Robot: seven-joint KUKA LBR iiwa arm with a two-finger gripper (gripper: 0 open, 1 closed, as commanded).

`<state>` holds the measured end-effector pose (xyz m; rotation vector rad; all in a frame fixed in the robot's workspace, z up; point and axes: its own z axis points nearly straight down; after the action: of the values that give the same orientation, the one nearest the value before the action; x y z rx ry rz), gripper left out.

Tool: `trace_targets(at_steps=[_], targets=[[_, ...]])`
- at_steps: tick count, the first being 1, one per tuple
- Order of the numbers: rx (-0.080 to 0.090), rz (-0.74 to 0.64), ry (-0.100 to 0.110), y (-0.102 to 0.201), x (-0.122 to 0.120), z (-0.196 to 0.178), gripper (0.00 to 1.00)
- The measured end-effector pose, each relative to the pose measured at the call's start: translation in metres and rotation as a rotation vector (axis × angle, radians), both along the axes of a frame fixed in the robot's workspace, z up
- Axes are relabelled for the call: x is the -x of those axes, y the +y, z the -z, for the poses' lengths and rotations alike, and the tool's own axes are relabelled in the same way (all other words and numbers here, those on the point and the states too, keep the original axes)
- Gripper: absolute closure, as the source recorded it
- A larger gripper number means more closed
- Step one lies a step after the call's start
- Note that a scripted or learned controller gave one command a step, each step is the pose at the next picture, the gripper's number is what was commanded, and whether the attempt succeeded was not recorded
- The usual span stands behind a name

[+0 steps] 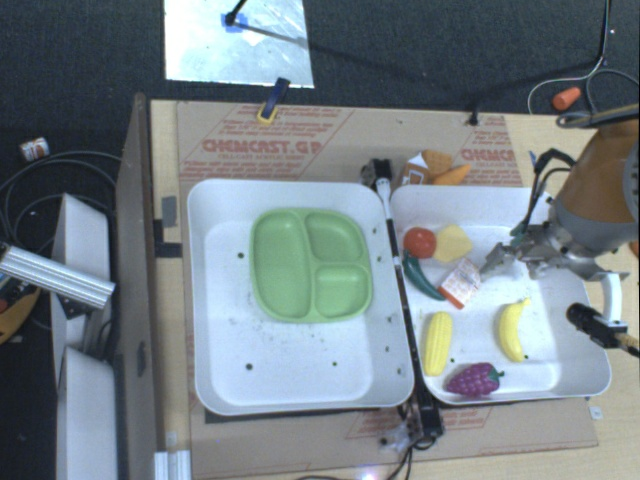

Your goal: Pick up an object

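Reading the right-hand bin (590, 373), I log smooth plastic banana (512, 329), ribbed corn (437, 342) and knobbly grapes (473, 378) lower right, the gripper (497, 258) over a small carton (460, 283), its grasp indistinct.

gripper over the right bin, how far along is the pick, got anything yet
Done: the arm has reached into the right bin, and the gripper sits low beside the small red-and-white packet. In hand: nothing visible between its fingers. Left: grasping and lifting; the packet, tomato, corn, banana and grapes all lie in the bin.
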<state>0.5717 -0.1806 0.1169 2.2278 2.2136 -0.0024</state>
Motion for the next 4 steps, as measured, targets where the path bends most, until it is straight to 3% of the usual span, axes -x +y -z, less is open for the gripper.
trace_targets(at_steps=[1,2,3,4], targets=[[-0.001,-0.006,-0.001,0.013,0.053,0.024,0.00],[0.002,-0.006,-0.009,0.009,0.084,0.030,0.00],[-0.003,-0.007,-0.006,0.011,0.083,0.021,1.00],[-0.003,-0.019,-0.016,0.082,0.082,-0.121,1.00]])
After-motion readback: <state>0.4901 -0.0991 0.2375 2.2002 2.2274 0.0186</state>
